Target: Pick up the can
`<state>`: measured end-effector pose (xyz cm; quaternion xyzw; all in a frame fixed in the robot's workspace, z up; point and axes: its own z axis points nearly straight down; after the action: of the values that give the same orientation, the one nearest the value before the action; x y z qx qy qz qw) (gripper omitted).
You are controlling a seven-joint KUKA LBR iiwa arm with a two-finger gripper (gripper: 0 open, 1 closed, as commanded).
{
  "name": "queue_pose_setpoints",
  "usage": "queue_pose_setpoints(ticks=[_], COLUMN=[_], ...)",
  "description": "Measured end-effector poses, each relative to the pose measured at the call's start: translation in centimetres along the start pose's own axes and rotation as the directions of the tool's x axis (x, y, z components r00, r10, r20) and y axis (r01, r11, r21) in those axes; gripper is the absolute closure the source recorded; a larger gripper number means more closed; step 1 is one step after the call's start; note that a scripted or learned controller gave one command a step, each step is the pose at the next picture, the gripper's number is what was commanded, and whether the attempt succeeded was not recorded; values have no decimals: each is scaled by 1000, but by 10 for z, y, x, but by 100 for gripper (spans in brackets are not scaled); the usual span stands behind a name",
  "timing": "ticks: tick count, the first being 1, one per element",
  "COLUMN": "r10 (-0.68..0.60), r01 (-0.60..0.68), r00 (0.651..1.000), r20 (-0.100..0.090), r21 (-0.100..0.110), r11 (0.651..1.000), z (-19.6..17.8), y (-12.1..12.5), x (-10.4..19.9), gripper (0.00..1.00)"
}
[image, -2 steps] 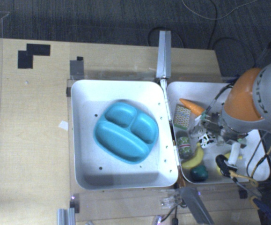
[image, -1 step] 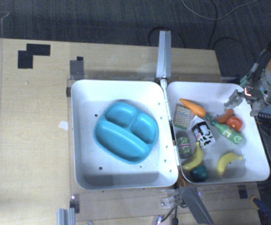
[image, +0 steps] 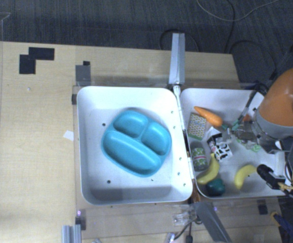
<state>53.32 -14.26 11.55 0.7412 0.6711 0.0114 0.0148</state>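
The can, small with a greenish label, lies on its side in the right bin close to the bin's left wall. My gripper reaches in from the right and hovers low just to the right of the can, over the bin's middle. A black-and-white patterned part sits at its tip. I see nothing clearly held in it.
An orange carrot and a patterned packet lie behind the can. Two yellow bananas and a dark green round object lie in front. The left bin holds a blue divided plate.
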Motion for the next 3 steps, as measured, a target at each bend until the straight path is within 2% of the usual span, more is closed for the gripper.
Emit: queue_pose_setpoints(ticks=[1, 2, 3], r10=[12, 66, 306], r01=[-12, -66, -306], r00=[1000, 998, 952], r20=[-1, 5, 3], r21=[30, 5, 14], r11=[999, 998, 952], z=[-128, 1, 2], y=[80, 30, 52], x=[-32, -26, 43], gripper=[0, 0, 0])
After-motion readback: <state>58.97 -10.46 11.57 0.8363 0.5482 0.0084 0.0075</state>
